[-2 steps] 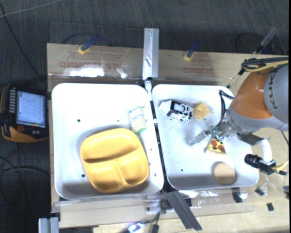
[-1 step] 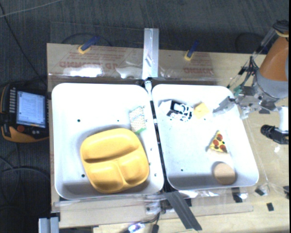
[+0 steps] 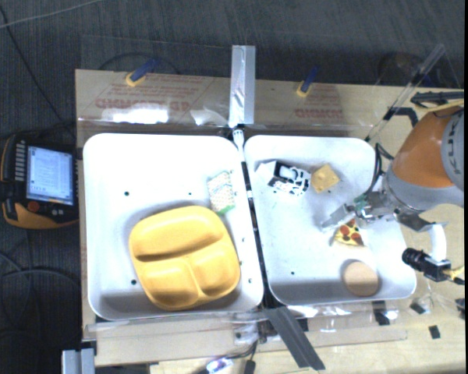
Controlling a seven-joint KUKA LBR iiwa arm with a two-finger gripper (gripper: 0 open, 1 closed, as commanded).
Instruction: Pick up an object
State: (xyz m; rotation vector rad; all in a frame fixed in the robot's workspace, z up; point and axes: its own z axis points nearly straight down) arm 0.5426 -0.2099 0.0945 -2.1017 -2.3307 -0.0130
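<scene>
Gripper, fingers apart and empty, hovers right of centre over the right bin holding four objects, nearest the pizza slice; left bin holds two.

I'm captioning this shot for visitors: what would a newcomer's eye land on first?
First, the big yellow divided tray filling the lower part of the left bin. Next, the arm's orange band at the right edge, its end effector low over the right bin beside a small pizza-slice piece.
</scene>
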